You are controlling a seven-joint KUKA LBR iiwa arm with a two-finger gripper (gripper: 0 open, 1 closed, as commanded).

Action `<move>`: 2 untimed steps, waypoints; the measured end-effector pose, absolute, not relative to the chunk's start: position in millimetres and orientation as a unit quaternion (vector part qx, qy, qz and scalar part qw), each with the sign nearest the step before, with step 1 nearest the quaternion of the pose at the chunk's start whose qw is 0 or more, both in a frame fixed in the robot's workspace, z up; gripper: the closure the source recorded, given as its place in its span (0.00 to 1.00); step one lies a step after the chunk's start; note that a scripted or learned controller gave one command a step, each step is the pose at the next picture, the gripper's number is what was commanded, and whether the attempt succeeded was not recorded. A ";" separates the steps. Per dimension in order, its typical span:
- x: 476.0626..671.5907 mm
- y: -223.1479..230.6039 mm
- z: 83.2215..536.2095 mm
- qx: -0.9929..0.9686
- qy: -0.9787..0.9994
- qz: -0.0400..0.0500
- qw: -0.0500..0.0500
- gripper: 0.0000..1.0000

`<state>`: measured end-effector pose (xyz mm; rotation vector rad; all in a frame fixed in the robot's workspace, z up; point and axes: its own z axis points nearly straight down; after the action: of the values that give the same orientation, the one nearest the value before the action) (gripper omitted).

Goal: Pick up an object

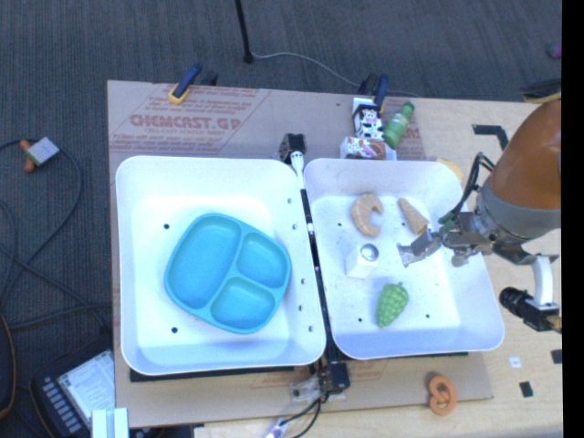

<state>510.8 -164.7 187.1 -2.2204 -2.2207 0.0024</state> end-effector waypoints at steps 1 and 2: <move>485.4 -135.3 88.0 -0.707 -0.707 -0.002 -0.001 0.00; 487.0 -137.3 99.3 -0.708 -0.706 -0.002 -0.005 1.00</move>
<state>487.0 -137.3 99.3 -2.2316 -2.2263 -0.0066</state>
